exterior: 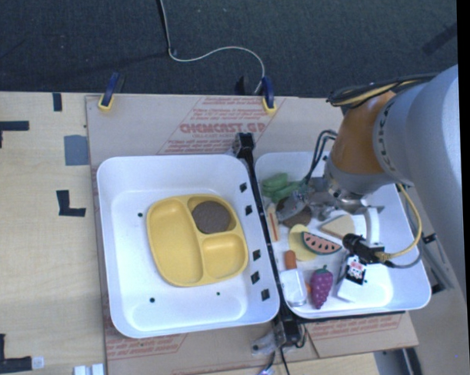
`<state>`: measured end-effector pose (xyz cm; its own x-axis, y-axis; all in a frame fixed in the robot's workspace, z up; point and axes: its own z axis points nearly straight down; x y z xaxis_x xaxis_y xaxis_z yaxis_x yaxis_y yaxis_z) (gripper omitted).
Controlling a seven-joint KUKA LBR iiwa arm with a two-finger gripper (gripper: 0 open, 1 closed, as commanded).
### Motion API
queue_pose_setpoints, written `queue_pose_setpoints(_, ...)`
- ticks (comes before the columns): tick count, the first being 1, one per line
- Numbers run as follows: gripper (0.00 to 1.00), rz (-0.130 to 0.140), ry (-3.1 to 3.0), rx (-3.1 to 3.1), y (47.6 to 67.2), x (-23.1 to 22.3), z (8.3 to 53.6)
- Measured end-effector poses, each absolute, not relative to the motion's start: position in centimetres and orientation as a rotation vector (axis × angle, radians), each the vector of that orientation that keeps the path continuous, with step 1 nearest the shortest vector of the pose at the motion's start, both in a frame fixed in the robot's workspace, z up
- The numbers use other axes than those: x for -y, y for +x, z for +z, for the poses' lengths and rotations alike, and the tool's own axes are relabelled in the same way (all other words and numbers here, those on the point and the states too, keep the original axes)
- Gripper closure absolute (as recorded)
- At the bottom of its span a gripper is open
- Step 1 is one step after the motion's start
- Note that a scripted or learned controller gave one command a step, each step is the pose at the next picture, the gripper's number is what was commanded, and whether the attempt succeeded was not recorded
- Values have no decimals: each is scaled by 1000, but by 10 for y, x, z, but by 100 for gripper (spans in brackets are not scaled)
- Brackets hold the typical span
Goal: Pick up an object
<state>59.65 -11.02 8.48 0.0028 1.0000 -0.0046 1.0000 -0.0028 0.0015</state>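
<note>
A yellow divided tray [192, 242] with a brown round object [213, 216] in one compartment is seen in the left bin [122, 248]. In the right bin [404, 288], a green item [277, 185], watermelon slice [320, 242] and purple grapes [321, 286] are seen. The gripper [312, 203] is lowered among them; its state cannot be told

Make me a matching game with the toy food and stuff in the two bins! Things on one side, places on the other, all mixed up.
Things:
1. yellow tray
2. brown disc
3. grapes
4. watermelon slice

Places:
A. right bin, near its front edge
B. left bin, in the middle
C. in a compartment of the tray
D. right bin, just below the gripper

Pairs: 1-B, 2-C, 3-A, 4-D
</note>
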Motion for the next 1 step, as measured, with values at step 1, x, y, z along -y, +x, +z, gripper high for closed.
queue_pose_setpoints(1,0,-3,2227,-2217,505,142,86)
